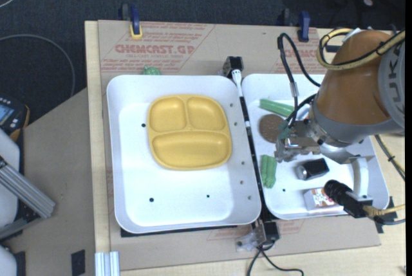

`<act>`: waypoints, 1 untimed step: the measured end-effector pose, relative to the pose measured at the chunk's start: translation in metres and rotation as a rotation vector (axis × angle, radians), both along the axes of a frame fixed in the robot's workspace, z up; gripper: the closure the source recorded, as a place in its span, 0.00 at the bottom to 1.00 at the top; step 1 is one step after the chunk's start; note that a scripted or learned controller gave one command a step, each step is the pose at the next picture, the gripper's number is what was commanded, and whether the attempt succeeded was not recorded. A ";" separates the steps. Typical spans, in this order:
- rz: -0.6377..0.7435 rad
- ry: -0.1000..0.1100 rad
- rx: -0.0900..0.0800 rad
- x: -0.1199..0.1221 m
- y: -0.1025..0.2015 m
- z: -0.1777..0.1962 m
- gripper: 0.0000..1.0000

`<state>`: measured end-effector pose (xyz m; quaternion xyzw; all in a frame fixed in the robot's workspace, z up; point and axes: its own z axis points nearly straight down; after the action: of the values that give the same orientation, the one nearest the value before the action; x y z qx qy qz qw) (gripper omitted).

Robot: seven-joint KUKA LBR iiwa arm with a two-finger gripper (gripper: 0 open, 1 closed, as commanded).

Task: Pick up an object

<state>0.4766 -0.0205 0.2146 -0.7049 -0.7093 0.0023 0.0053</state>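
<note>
My gripper (pixel 289 146) is low over the middle of the right bin (pixel 283 207), under the orange-banded wrist. Just left of it lies a brown round disc (pixel 269 127), and a green piece (pixel 268 172) lies below it by the bin's left wall. Another green piece (pixel 276 105) rests toward the back of the bin. A small dark block with a pale rim (pixel 313 169) sits just right of the gripper. A small red and white box (pixel 318 199) lies near the front wall. The arm hides the right part of this bin.
The left bin (pixel 129 159) holds a yellow divided plate (pixel 190 132) in its back half. A black bar (pixel 243 110) runs along the seam between the two bins. Blue clamps (pixel 134 17) (pixel 303 24) grip the board's far edge.
</note>
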 end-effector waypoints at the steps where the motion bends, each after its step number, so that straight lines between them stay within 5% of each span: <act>1: 0.000 -0.017 -0.003 0.003 0.049 0.063 1.00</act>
<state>0.4800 0.0282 0.2780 -0.7049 -0.7093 -0.0026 -0.0017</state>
